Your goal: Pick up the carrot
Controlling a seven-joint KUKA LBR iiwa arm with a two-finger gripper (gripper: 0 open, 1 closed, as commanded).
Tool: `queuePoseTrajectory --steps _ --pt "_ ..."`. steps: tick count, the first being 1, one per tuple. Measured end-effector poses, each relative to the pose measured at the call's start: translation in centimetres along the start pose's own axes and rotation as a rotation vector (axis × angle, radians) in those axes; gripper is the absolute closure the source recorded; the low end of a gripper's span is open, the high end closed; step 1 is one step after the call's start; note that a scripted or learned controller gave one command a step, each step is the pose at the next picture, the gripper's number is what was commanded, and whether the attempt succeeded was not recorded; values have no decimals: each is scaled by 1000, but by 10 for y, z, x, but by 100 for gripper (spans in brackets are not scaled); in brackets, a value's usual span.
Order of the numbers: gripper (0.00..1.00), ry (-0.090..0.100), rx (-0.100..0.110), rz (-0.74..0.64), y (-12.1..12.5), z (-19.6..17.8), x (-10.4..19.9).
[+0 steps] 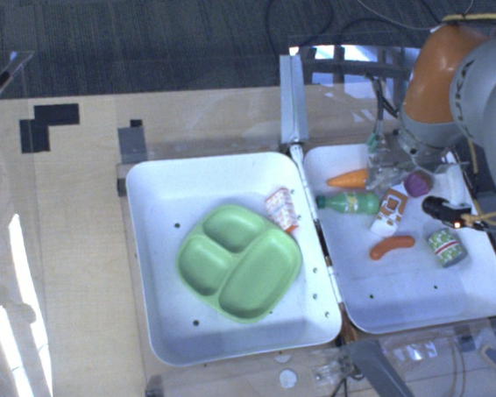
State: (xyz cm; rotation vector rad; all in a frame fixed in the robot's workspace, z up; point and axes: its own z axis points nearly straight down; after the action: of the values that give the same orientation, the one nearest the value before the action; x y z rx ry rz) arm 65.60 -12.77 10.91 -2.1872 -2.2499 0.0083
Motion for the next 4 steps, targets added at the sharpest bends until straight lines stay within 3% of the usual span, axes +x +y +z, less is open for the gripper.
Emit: queuePoseTrajectory --steps 1,2,3,4 --pt "0 -1 -7 -1 2 -1 1" --pt "0 -12 1 -291 11 22 32" --pt "100 -20 0 -288 11 10 26" --pt "100 -2 -17 -333 16 -114 89"
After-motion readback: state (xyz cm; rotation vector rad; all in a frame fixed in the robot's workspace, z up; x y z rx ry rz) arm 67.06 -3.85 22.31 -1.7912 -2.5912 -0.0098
